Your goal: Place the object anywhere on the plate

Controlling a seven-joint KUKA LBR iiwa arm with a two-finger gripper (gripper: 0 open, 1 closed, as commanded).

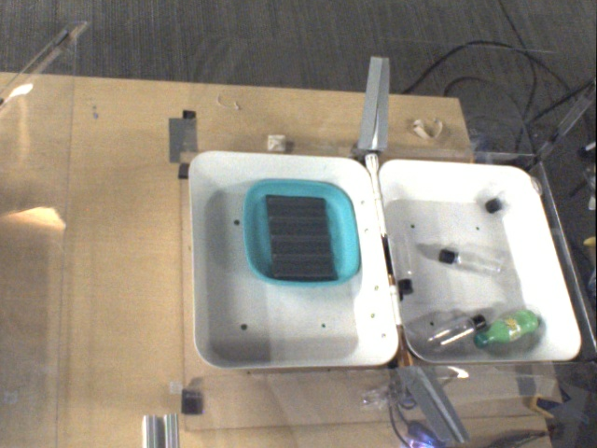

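A teal square plate point(255, 236) sits in the back half of the left bin point(224, 329). A dark grey ridged slab point(300, 238) lies flat on the plate and covers most of its middle. In the right bin point(527, 241) lie a clear vial with a black cap point(471, 261), a second clear bottle point(448, 329) near the front wall, and a green object point(510, 330) touching that bottle's black end. A small black piece point(493, 204) rests near the back right corner.
A grey upright bar point(376, 105) stands behind the seam between the bins. Black cables point(485, 73) trail at the back right. Small black blocks point(188, 118) sit on the wooden bench left of the bins.
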